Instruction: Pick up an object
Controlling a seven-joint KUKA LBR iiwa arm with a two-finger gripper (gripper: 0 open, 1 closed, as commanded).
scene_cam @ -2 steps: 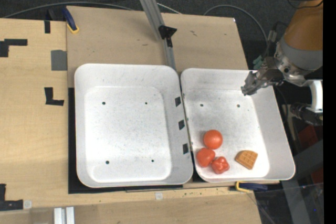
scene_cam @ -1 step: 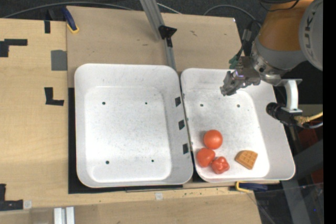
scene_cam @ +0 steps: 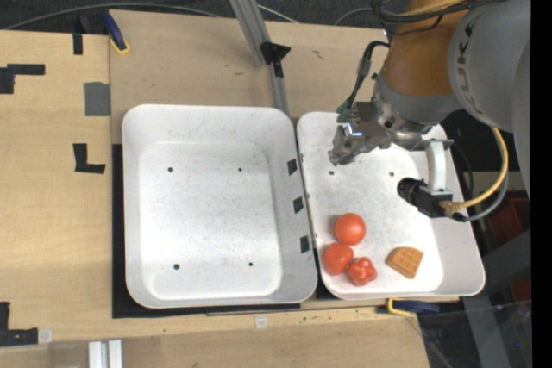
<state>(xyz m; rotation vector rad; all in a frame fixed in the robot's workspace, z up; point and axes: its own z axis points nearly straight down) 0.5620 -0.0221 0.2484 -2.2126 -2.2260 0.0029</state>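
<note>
Gripper (scene_cam: pixel 342 152) hovers over upper part of right bin (scene_cam: pixel 461 267), finger state unclear. Tomatoes (scene_cam: pixel 349 229), pepper (scene_cam: pixel 361 271), cracker (scene_cam: pixel 405 261) lie lower centre-right.

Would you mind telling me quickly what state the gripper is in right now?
Gripper: over the far end of the right bin, nothing seen between its fingers; open or shut cannot be told.

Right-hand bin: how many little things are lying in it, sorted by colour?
Red: 3, a round ball, a second ball and a lumpy piece
Orange-tan: 1, a waffle-like piece
Total: 4
</note>
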